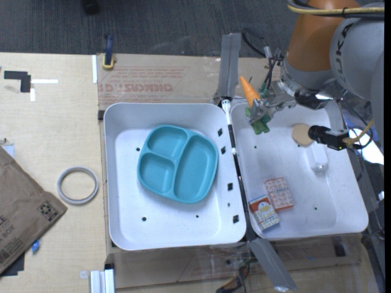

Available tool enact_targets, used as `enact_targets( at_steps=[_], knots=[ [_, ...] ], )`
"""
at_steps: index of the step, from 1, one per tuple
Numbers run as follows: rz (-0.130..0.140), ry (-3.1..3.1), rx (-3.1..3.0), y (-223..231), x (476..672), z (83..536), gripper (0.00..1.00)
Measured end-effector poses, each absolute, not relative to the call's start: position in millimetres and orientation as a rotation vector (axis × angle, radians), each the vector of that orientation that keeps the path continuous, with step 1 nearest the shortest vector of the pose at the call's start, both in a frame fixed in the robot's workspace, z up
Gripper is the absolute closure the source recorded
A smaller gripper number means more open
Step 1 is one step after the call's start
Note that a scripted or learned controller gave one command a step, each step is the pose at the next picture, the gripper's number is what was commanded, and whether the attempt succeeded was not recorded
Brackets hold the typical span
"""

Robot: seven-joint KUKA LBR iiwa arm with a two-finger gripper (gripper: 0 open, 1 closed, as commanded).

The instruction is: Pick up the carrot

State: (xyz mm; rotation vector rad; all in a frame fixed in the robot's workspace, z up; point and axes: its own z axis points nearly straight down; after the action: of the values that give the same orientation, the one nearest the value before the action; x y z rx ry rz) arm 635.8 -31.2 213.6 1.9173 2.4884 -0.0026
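The carrot (248, 90) is a small orange cone with a green leafy end (261, 126). It sits tilted at the far left corner of the right bin (342, 224), its orange tip pointing up and left over the rim. My gripper (258, 107) comes in from the right and is shut on the carrot, gripping it between the orange body and the green end. The grey arm with its orange band (317, 29) rises behind it at the upper right.
A blue divided plate (177, 163) lies in the left bin (122, 224). The right bin holds two small printed packets (272, 202), a tan round piece (300, 134) and a clear item (319, 161). A tape ring (77, 184) and a cardboard box (18, 212) lie on the bench at the left.
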Motion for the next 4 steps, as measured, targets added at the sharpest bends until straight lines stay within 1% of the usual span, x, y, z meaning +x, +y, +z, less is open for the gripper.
enact_targets(
  at_steps=[1, 2, 3, 4],
  knots=[
    [-0.002, 2.491, 1.911, -43, 659.2, 248, 1.0],
    [-0.003, 2.596, 1.769, -26, 648.5, 231, 1.0],
    [-0.004, 2.478, 1.932, -58, 610.4, 250, 1.0],
    [-0.005, 2.392, 2.042, -40, 579.7, 230, 1.0]
  ],
)
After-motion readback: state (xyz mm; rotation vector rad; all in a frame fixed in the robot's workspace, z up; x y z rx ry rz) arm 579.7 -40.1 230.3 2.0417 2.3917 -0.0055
